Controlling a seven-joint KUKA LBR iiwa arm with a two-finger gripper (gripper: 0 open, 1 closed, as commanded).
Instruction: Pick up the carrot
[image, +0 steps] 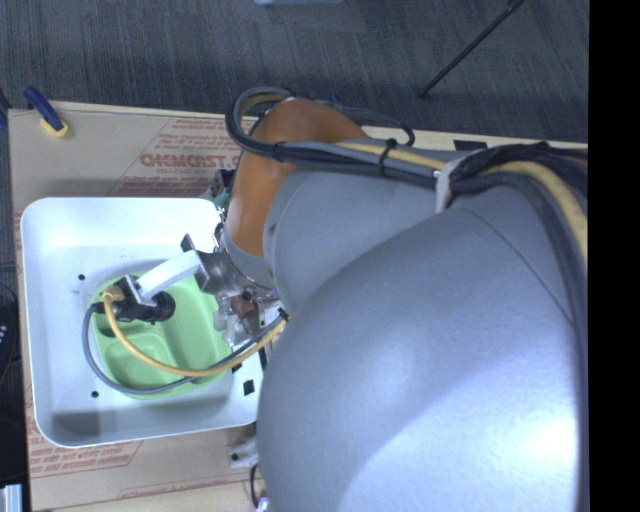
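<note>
Gripper (237, 310), grip state impossible to tell, is hovering at a green item (190, 328), risking seizing it instead of the carrot.

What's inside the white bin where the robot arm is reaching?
A light green thing lies in the white bin, with the gripper right over it. The big grey arm covers the bin's right side, so whatever lies there is hidden.

Bin (60, 250) sits on cardboard sheet (160, 150), left of view. Bowl (185, 350) lies in bin, twd its front-right corner. Arm (420, 330) comes in from right, gripper (238, 312) over bowl's right rim. Clamp (45, 112) at sheet's far-left corner.
</note>
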